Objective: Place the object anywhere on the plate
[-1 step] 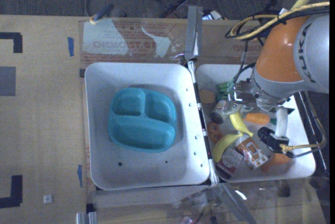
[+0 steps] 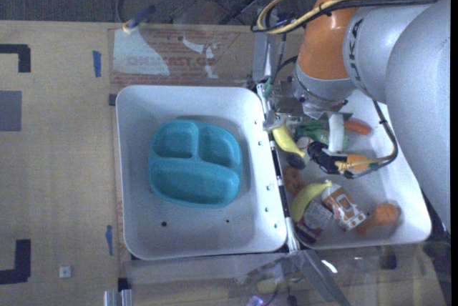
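Camera view: jaws low in right bin, grip impossible to tell.

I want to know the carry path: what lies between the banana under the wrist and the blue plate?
In the camera view, between the banana and the blue plate lie the two bins' adjoining white walls and bare bin floor.

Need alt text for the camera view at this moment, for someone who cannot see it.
A grey arm with an orange band reaches from the right over the right bin, which holds a banana, a carrot and other small items. The left bin holds a blue divided plate with nothing on it.
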`<action>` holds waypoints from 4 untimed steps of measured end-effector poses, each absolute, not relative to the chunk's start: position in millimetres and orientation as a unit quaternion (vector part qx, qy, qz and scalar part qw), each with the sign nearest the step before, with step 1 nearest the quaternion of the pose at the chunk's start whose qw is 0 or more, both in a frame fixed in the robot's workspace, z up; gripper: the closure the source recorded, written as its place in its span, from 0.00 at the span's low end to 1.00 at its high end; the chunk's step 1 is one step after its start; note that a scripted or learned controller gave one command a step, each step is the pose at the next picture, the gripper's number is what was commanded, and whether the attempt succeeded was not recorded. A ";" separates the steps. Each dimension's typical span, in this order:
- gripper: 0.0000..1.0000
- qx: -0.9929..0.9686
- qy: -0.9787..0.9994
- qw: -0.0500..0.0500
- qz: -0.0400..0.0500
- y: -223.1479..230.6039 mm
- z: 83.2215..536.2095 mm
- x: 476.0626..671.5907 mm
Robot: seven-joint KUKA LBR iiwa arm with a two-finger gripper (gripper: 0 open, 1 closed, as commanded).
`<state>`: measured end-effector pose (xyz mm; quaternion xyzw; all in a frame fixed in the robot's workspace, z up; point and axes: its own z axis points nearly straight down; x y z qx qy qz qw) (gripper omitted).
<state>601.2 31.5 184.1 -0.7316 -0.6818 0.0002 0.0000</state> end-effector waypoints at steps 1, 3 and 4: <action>1.00 -0.736 -0.676 0.002 0.002 119.8 178.3 580.3; 1.00 -0.606 -0.796 0.000 -0.001 171.6 124.0 565.2; 0.00 -0.606 -0.796 0.000 0.000 171.1 123.3 564.8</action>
